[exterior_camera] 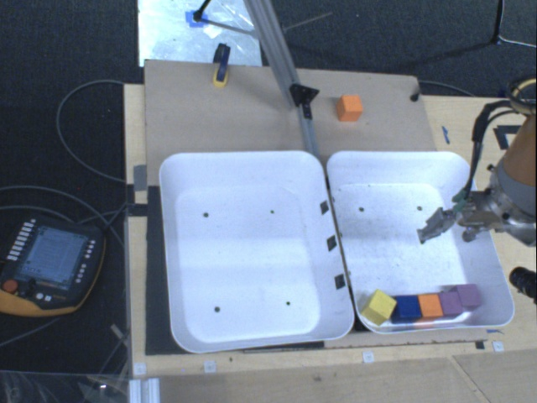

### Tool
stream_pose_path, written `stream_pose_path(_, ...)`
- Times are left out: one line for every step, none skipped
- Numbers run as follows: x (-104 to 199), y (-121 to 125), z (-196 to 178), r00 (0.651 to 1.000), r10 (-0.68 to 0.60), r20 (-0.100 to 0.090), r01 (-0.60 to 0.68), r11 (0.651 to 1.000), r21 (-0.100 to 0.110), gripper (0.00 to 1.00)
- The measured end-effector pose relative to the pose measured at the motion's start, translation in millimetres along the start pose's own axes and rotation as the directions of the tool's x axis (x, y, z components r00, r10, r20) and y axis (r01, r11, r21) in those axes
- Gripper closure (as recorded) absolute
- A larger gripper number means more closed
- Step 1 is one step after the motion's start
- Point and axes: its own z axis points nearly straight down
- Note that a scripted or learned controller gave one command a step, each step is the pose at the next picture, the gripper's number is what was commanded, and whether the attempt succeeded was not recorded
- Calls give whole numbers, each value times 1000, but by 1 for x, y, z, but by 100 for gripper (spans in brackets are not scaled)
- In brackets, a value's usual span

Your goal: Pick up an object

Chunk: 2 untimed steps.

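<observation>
Bench [252, 116]: a brown board across the centre of the frame, bearing two shallow white bins side by side.
Left bin [180, 225]: centre-left of the frame; its floor shows nothing but a few dark dots.
Right bin [377, 183]: centre-right; all the blocks inside are crowded along its lower wall.
Arm [516, 175]: enters from the right edge and reaches over the right bin's right-hand side.
Gripper [449, 223]: poised above the bin floor at mid-right, well above the row of blocks in the picture; fingers spread apart with nothing between them.
Blocks: a row at the lower right of the frame, running yellow block [378, 306], blue block [407, 308], orange block [430, 306], purple block [462, 298], each touching the next.
Stray cube [349, 107]: orange, on the bare board at upper centre, outside both bins.
Progress: by this view nothing has been lifted; the reach, the closing and the lift all appear left to do.
</observation>
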Motion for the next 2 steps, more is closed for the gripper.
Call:
stream_pose_path(40, 39, 147, 1000, -12, -6, 12, 1000, 5, 0)
stream_pose_path(8, -11, 96, 1000, -1, -3, 1, 1000, 3, 0)
